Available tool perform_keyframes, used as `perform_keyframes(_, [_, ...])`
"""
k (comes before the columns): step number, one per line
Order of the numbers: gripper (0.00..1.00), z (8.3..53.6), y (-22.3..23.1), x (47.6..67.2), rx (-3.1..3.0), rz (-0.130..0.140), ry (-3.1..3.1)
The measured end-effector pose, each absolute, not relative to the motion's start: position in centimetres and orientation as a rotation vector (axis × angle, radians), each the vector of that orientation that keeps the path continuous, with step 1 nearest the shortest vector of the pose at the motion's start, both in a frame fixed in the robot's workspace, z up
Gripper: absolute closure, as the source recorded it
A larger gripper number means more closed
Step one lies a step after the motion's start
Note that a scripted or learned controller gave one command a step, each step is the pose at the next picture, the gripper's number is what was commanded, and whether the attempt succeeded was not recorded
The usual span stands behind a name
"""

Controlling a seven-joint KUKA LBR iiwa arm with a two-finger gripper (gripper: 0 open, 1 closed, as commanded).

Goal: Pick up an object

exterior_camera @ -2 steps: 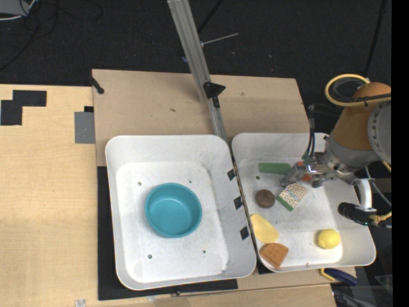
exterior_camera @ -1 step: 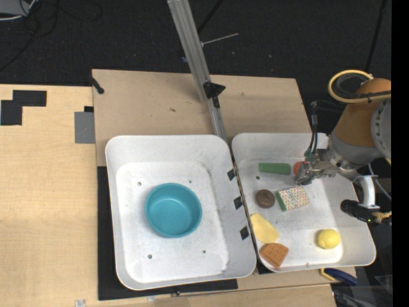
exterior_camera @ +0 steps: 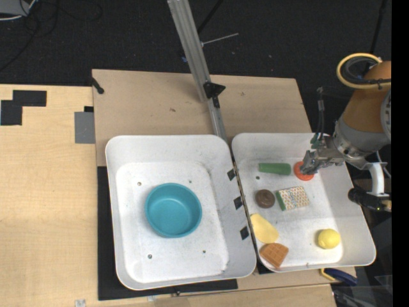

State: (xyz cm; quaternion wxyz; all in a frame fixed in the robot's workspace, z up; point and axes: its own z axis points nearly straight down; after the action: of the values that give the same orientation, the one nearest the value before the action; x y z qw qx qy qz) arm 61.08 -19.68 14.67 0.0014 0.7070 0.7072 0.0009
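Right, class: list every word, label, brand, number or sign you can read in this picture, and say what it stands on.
No text can be read.
The patterned block in the right bin bears small coloured marks, too small and blurred to read as letters.
The bowl, green block and yellow ball are plain.

One fixed camera looks down at a slant on both white bins (exterior_camera: 128, 165).

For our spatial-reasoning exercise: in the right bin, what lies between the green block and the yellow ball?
In the camera view, the patterned sponge lies roughly between the green block and the yellow ball; the rest of that stretch is bare white bin floor.
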Motion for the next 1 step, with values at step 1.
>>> perform_keyframes(1, [1.00,18.94,-19.34,61.22,2.219,0.003,2.220])
